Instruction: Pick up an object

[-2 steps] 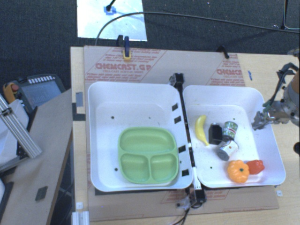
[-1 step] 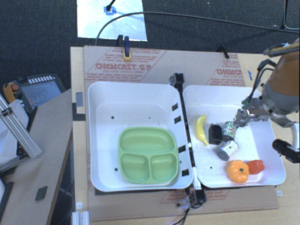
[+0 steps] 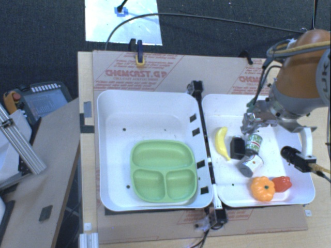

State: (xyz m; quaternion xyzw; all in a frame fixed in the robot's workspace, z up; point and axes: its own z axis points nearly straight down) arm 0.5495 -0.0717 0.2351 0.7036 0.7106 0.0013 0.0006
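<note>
Since I log stock from the far end of the link, I list by size. Left bin [image 3: 111, 112]: holds one green divided tray [image 3: 164, 170], lying flat toward its near side. Right bin [image 3: 302, 192]: holds the small goods. Arm, orange-banded: in over the right bin, gripper [image 3: 252, 124] low above the cluster; I cannot tell how its hand is set. Banana [image 3: 222, 142]: yellow, left of the cluster, lying free. Pumpkin [image 3: 262, 188]: orange, near edge, touching a red piece [image 3: 282, 183]. Black block [image 3: 237, 148]: just beside the banana. Can [image 3: 253, 143]: green-labelled, directly under the gripper, my likely target. White cup [image 3: 250, 166]: tipped, just below the can. I judge the can light, stiff and slick-sided; grasp across its round body at mid-height, since neighbours crowd it.
</note>
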